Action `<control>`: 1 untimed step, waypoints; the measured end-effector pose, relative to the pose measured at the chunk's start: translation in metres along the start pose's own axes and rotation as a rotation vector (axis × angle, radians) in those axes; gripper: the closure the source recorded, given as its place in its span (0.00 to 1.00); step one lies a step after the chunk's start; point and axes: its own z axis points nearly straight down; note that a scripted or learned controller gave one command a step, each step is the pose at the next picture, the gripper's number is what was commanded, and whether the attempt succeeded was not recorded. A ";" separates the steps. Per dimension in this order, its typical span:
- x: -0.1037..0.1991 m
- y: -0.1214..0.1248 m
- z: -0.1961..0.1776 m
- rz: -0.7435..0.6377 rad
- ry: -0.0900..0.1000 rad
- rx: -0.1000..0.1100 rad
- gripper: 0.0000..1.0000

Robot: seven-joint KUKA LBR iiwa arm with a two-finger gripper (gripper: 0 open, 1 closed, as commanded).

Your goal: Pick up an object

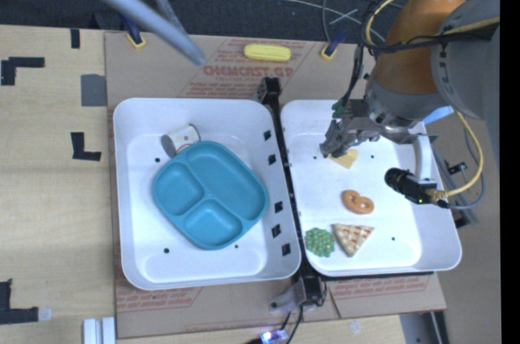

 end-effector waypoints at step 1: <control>0.052 0.001 -0.011 0.000 0.000 -0.002 1.00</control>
